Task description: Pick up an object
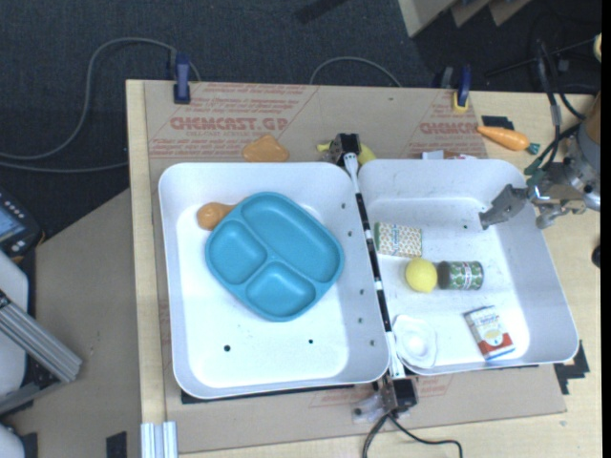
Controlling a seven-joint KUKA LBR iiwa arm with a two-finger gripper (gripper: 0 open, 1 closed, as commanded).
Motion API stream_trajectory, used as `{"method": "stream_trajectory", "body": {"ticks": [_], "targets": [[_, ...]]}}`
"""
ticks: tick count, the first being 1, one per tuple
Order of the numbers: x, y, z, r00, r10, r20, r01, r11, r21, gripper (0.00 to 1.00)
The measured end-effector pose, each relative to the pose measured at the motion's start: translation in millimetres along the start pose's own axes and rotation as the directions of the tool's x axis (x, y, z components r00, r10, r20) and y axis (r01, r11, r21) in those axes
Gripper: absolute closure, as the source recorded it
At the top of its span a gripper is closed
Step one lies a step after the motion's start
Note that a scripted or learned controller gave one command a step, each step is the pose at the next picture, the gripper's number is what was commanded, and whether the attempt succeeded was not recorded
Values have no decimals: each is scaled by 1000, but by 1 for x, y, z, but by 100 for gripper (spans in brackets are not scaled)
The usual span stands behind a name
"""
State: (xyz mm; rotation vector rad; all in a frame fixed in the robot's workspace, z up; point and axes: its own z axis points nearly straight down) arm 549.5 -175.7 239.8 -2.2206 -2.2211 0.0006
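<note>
Gripper (520, 208) hovers over the right bin's (554, 284) far right corner, jaws seemingly spread and holding nothing; lemon (421, 276) and can (461, 276) lie apart.

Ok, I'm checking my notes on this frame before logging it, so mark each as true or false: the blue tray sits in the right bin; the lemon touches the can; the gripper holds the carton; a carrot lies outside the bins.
1. The blue three-compartment plastic tray sits in the right bin. False: it is in the left bin.
2. The yellow lemon touches the small dark can. True.
3. The gripper holds the small red-and-white carton. False: the carton lies on the bin floor.
4. An orange carrot lies outside the bins. True.
</note>
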Motion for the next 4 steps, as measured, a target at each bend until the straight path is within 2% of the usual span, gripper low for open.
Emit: {"method": "stream_trajectory", "body": {"ticks": [1, 2, 3, 4], "targets": [[31, -23, 90, 1000, -1, -4, 1, 1000, 9, 0], [14, 0, 155, 1000, 4, -2, -4, 1000, -8, 0], [14, 1, 142, 1000, 0, 2, 0, 1000, -11, 100], [118, -2, 49, 1000, -12, -3, 12, 1000, -10, 100]]}}
